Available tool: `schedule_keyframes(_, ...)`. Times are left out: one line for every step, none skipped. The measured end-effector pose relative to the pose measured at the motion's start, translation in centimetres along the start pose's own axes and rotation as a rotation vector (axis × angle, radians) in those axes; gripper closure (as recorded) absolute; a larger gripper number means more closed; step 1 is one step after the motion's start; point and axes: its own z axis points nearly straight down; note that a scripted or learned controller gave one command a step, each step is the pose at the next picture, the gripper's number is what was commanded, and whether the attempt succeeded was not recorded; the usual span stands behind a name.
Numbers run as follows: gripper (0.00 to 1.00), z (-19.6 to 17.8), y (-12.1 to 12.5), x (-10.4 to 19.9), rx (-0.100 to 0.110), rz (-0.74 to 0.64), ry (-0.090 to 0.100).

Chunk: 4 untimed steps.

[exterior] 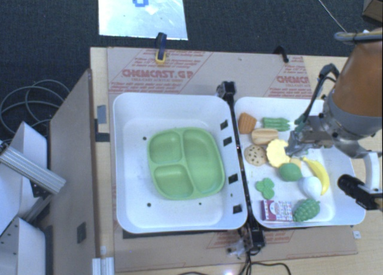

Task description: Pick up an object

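1. The gripper [295, 147] hangs low in the right bin [342, 211]; whether it grasps anything cannot be told.
2. A yellow round piece [276, 153] lies just left of it.
3. A banana [318, 174] and green ball [290, 172] sit just below.
4. Far left, a green tray [185, 163] fills the left bin [131, 208].

Red block lettering reading "CHEMCAST GP" is showing on the brown protective sheet [179, 67] covering the worktop, and repeating, partly cut off, at its right side. Print on the small red-and-white packet [276, 210] is staying too small to read.
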Motion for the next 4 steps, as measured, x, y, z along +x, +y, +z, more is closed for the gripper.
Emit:
schedule_keyframes(1.0,2.9,-0.1,1.6,0.005,0.004,0.001)
schedule_keyframes(0.0,2.8,-0.1,1.5,0.003,0.006,0.0)
schedule_keyframes(0.0,11.5,-0.4,-2.5,0.012,0.013,-0.001)
schedule_keyframes(0.0,14.2,-0.4,-8.7,0.006,0.014,0.0)
